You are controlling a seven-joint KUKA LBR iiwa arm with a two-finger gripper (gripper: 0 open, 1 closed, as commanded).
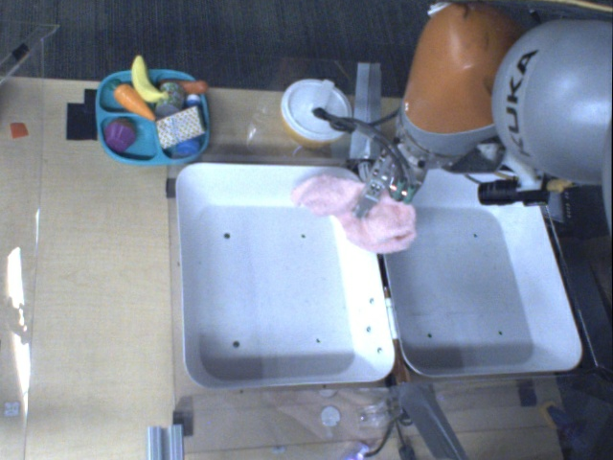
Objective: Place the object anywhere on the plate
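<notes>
From the blue divided plastic plate of toy food at upper left, I move right to the soft pink cloth draped across both bins' shared rim, where the gripper pinches a light, floppy fold near its middle.

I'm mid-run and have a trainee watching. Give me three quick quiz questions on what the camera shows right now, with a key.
1. True or false: the pink cloth lies wholly inside the left bin.
2. Where is the gripper? A) over the blue tray B) at the pink cloth, near the bins' shared edge C) over the yellow-rimmed plate
3. Fill in: the blue tray sits beyond the far-left corner of the ____ bin.

Key:
1. False; it drapes across the divide onto the right bin.
2. B
3. left
</notes>
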